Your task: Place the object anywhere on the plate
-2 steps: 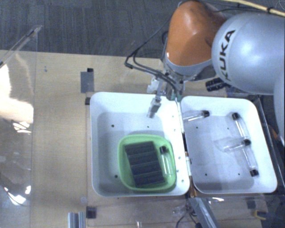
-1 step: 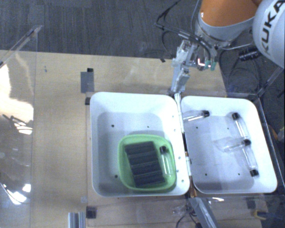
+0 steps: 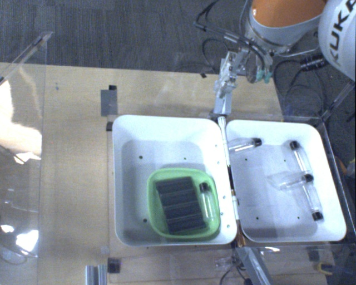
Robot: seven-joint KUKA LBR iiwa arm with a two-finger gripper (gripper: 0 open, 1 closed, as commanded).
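Two shallow white bins sat side by side on the pale wooden worktop [image 3: 67, 183], meeting along a shared edge that serves here as the landmark. Left of that edge, the left bin [image 3: 128, 167] carried a green plate [image 3: 154, 214] toward its near side, and on the plate lay a dark ribbed rectangular block [image 3: 179, 206], slightly tilted. A clear vial with a dark cap [image 3: 206, 199] lay on the plate too, just beside the block on the side nearer the shared edge, its cap pointing away from the camera. Right of the shared edge, the right bin [image 3: 278, 225] held several more clear tubes: one [image 3: 245, 145] close to the edge near the far wall, another [image 3: 299, 157] further right, and a third [image 3: 310, 198] below it, with a faint transparent piece [image 3: 283, 181] lying between them. Small dark fittings [image 3: 109, 102] stood on the worktop beyond the left bin's far corner. Nothing lay over the plate or crowded it. The grey arm with its orange band [image 3: 283, 11] reached in above the far end of the shared edge, and the claw [image 3: 226, 89] hung over the worktop just beyond both bins, touching neither; whether its tips were spread or closed could not be told, and nothing could be seen between them
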